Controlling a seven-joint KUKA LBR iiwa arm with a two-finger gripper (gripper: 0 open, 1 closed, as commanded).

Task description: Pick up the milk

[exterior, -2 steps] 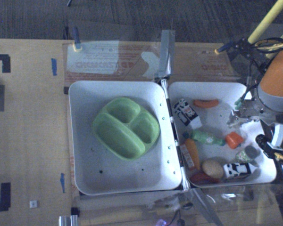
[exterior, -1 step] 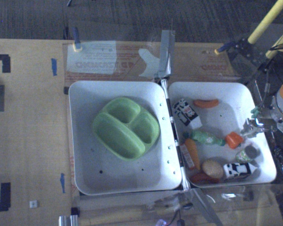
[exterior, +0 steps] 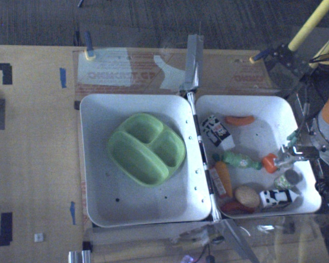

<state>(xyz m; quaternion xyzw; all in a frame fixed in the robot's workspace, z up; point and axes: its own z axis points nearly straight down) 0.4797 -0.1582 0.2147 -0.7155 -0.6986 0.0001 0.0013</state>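
"Since the job is the milk, where does it sit?"

"I take it to be the small black-and-white cow-patterned carton (exterior: 277, 198), lying on its side in the near right corner of the right-hand shallow white bin (exterior: 263, 104); its left end touches or nearly touches a tan rounded potato-like lump (exterior: 247, 196), and a small greyish round piece (exterior: 290, 177) lies just beyond it."

"And the gripper?"

"The two-finger gripper (exterior: 285, 156) hangs over the right side of that bin, farther from the camera than the carton and just beside a small orange chunk (exterior: 270, 162); whether it is open or closed I cannot tell."

"So what makes the pick a good one?"

"Shift toward the near corner first and centre over the carton before descending; close across its short width, not its length; the bin's walls crowd it on the near and right sides, so approach from straight above, and bias slightly left and far to avoid scraping the rim."

"Anything to confuse it with?"

"Yes; a second black-and-white printed box (exterior: 216, 130) leans at the far left of the same bin, against the divide; it could be mistaken for the milk; I cannot be certain which is meant."

"And the rest?"

"An orange carrot-shaped piece (exterior: 223, 178) and a green speckled bottle-like item (exterior: 241, 160) lie mid-bin, well clear; the green divided plastic plate (exterior: 147, 148) in the left bin plays no part."
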